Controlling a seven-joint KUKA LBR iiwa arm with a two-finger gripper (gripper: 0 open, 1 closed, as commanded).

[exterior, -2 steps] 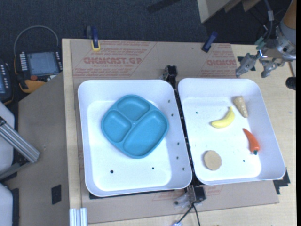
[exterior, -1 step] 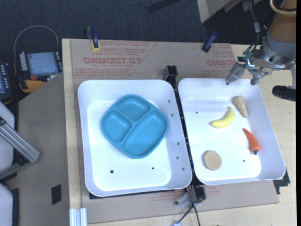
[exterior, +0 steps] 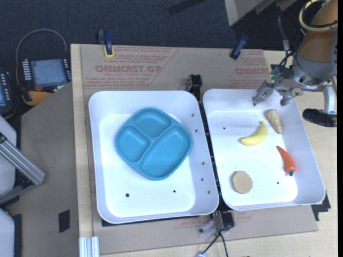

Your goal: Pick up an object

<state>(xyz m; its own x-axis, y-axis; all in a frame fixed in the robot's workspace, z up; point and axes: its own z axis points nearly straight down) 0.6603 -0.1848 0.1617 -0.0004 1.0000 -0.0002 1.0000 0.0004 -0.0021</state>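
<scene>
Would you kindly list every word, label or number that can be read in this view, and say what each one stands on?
"CHEMCAST G P", in red, on the brown board behind the left bin.
A second red print of the same kind on the board behind the right bin, cut off by the gripper: only partly readable.
Screen of the handheld pendant, top left: too small to read.

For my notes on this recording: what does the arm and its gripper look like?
The arm is grey metal with a broad orange band above the wrist. A thin dark cable runs alongside it. Below sits a silvery-grey wrist block, and the gripper has two slim grey metal fingers. I can make out no markings.
</scene>
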